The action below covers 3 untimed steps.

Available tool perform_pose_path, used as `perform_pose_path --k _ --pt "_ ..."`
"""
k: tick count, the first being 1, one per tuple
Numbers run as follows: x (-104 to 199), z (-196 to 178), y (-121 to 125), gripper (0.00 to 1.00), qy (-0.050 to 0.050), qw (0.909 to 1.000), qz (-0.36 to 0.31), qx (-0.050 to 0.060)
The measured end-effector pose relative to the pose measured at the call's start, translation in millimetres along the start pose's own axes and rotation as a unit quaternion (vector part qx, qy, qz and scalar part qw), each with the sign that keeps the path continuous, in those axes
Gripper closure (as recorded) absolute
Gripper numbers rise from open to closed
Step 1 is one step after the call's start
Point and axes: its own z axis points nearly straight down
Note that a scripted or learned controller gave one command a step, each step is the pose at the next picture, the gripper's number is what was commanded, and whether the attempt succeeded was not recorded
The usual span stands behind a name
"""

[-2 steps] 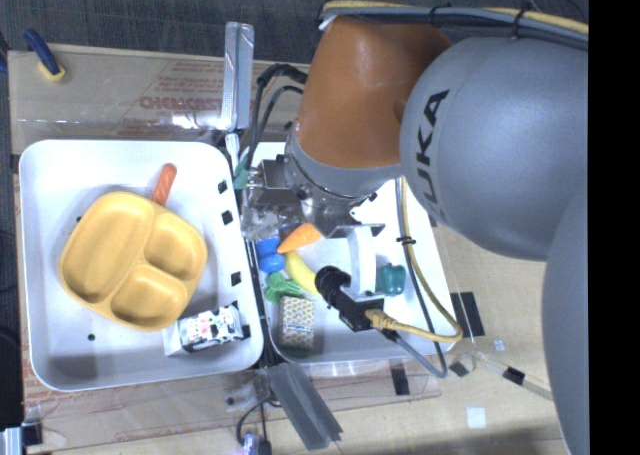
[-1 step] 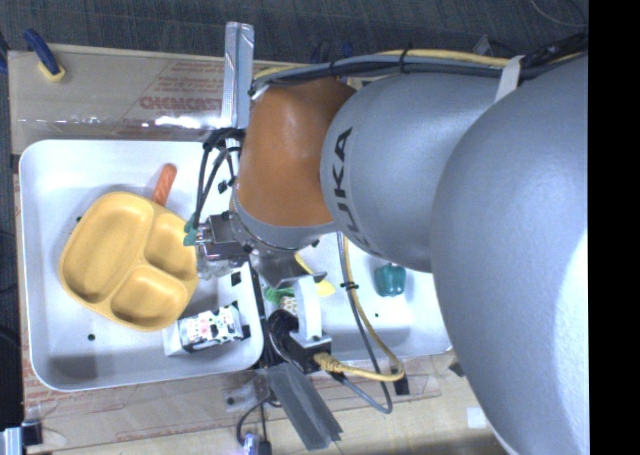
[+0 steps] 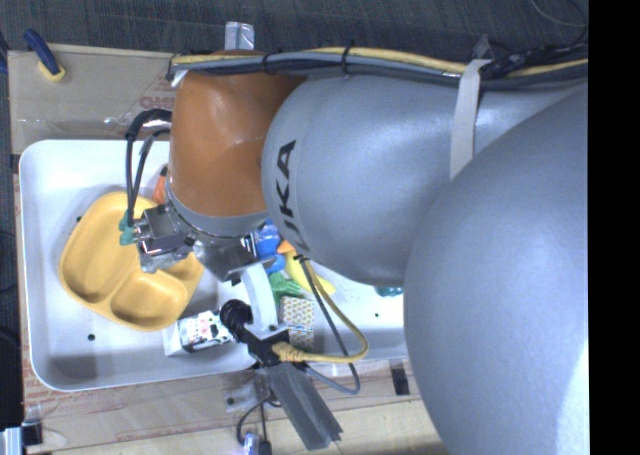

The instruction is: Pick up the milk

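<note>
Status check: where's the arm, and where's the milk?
Arm low over left bin. Small carton near front wall, possibly the milk. Yellow dish beside it.

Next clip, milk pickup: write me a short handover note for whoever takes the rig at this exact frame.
Gripper: hidden beneath the arm's wrist, low over the left bin; its state cannot be read.
Things: a small white carton, possibly the milk, lies near the bin's front wall, beside a yellow divided dish.
Done: the arm is down in the bin; no lift is visible.
Left: confirm a grasp, then raise the milk.
</note>
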Motion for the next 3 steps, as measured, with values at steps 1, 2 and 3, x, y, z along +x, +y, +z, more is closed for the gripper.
perform_pose_path --k 1,2,3 --pt "25.1 -84.4 11.1 1.00 -0.001 0.9105 -0.413 -0.002" --pt "31.3 104.2 7.1 1.00 0.000 0.8428 -0.538 0.000" --pt "33.9 167.7 11.7 1.00 0.000 0.8869 -0.462 -0.008"
